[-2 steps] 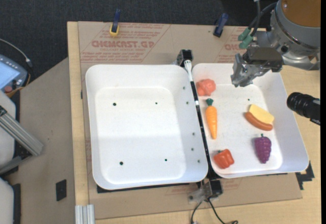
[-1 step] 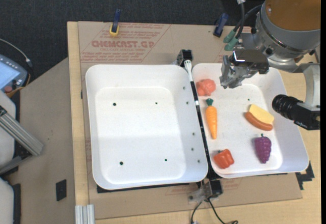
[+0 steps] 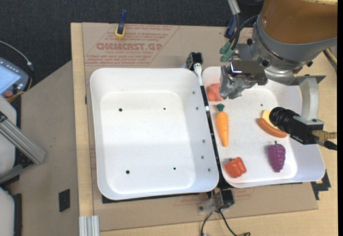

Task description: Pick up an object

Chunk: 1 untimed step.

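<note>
The right bin (image 3: 300, 173) holds several toy foods. An orange carrot (image 3: 222, 128) lies near its left wall, with a pink-red piece (image 3: 213, 91) just above it. A red pepper (image 3: 235, 167) sits at the front, a purple grape bunch (image 3: 276, 156) to its right, and an orange-yellow slice (image 3: 269, 124) is partly hidden behind a black part of the arm. My gripper (image 3: 229, 91) hangs low over the bin's back left corner, right beside the pink-red piece. Nothing shows between its fingers.
The left bin (image 3: 144, 133) lies beside the right one, sharing a black clip strip (image 3: 206, 111). A brown cardboard sheet (image 3: 128, 47) lies under both bins. The arm's big grey and orange body (image 3: 300, 9) overhangs the right bin's back.
</note>
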Each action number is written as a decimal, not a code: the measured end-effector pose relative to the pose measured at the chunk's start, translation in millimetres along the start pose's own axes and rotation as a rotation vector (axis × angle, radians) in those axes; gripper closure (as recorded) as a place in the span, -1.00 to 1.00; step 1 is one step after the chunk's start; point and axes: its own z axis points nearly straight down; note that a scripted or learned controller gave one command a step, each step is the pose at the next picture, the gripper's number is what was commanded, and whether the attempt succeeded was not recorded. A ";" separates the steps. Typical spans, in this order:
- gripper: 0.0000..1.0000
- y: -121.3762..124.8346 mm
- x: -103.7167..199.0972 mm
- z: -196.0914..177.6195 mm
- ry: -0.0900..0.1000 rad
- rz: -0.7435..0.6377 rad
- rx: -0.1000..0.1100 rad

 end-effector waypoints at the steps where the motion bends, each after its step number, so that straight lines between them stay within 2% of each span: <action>1: 1.00 0.1 40.0 -0.9 0.001 -0.002 -0.005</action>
